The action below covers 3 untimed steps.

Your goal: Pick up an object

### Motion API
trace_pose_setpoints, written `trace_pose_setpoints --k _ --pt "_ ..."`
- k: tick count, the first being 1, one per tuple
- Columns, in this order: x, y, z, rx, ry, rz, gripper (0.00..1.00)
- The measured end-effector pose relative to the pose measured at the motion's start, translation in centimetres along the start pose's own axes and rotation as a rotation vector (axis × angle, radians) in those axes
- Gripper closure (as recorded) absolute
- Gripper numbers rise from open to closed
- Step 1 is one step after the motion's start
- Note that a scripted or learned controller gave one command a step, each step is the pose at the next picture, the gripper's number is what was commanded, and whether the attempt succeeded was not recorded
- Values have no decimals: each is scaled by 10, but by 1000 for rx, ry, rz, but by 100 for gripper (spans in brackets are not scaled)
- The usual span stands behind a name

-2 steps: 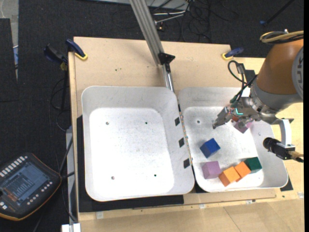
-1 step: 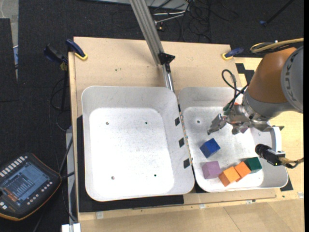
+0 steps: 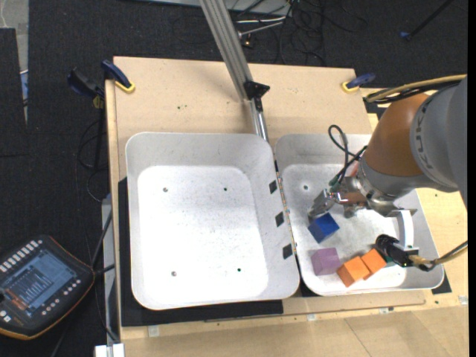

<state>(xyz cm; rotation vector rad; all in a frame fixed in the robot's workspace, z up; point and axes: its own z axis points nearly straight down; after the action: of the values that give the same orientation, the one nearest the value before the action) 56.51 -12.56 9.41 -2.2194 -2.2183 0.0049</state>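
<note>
So the tan tabletop (image 3: 193, 88) is seen from above, with two shallow white bins set side by side on it, their inner rims touching. The left bin (image 3: 197, 218) is the bigger-looking one. The right bin (image 3: 297, 162) is partly covered by the grey arm (image 3: 416, 143) with its orange band, which is reached in from the right. A grey metal pole (image 3: 227, 36) is seen slanting down from the top toward the gap between the bins. A teach pendant (image 3: 37, 285) is parked on the floor at lower left. Blue clamps (image 3: 115, 73) are fixed at the tabletop's back corners. Down in the right bin, the end effector (image 3: 332, 201) is lowered right over a blue block (image 3: 323, 227), touching or just above its top edge; whether it's clenched or released can't be told from this angle. A purple block (image 3: 324, 261) is found just in front of the blue one, and an orange block (image 3: 357, 267) sits right beside the purple.
</note>
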Motion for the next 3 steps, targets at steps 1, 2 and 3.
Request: trace_pose_setpoints --k 1,2,3 --pt "0 0 -1 -4 0 1 0" --pt "0 1 -11 -6 -1 1 100" --pt "-10 3 -60 -10 -2 1 100"
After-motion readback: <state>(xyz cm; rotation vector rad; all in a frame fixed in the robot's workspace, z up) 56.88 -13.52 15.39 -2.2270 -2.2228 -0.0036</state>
